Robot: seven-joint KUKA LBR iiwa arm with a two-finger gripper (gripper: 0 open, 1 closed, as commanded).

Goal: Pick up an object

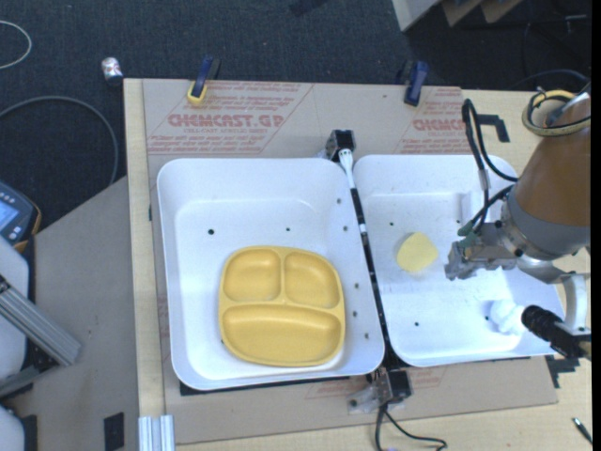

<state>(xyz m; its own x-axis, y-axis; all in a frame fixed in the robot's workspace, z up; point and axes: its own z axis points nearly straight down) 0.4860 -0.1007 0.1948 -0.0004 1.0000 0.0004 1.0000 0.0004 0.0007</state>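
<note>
Right bin (423,341): one small yellow object (416,252), lying loose on the floor. Gripper (462,260) (jaw state cannot be told) just right of it, apart, nothing visibly held. Left bin (188,205): yellow divided plate (282,305). Pick not yet made; grasp and lift remain.

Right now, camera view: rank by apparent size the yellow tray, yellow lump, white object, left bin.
1. Left bin
2. Yellow tray
3. Yellow lump
4. White object, partly hidden by the arm, so its rank against the lump is unsure.
</note>
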